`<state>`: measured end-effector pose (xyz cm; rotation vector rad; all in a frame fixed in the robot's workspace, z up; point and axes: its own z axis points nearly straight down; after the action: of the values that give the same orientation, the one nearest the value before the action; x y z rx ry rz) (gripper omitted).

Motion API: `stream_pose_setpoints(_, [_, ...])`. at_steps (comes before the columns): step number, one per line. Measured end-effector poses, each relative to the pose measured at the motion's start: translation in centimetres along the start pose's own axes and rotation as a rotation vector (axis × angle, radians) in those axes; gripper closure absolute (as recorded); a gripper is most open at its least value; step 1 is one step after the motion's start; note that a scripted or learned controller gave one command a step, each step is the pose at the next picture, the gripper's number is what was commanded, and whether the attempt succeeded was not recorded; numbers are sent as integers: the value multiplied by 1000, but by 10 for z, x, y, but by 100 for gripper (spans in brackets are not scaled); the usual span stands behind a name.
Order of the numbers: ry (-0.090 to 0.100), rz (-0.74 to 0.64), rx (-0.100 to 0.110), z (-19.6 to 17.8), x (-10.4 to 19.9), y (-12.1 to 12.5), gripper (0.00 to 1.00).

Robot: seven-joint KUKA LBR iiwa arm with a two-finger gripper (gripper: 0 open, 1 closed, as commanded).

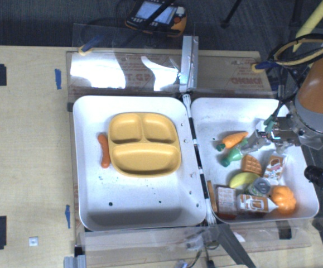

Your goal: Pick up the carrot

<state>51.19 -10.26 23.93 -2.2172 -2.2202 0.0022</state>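
Two bins side by side on the counter point(27, 149). Left bin point(88, 205): divided tray point(144, 144) at centre, sausage point(104, 149) at its 9 o'clock, touching. Right bin point(206, 116): carrot point(232, 140) near centre; pincer point(259, 138) at the carrot's 3 o'clock; waffle point(251, 164) at 5 o'clock; carton point(255, 204) at 6 o'clock.

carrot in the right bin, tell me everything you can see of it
The carrot is a small orange toy, plastic by its look, with a green leafy end pointing toward the bin's left wall. It lies on its side, slanted, on the white floor of the right bin, in the upper part of the pile. Its orange tip points right toward the gripper, which sits at that end. A green piece lies just below it; contact between them is unclear.
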Motion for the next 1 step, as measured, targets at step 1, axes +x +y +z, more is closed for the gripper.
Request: stream_pose_setpoints(1, [-3, -97, -7, 31, 13, 62, 0])
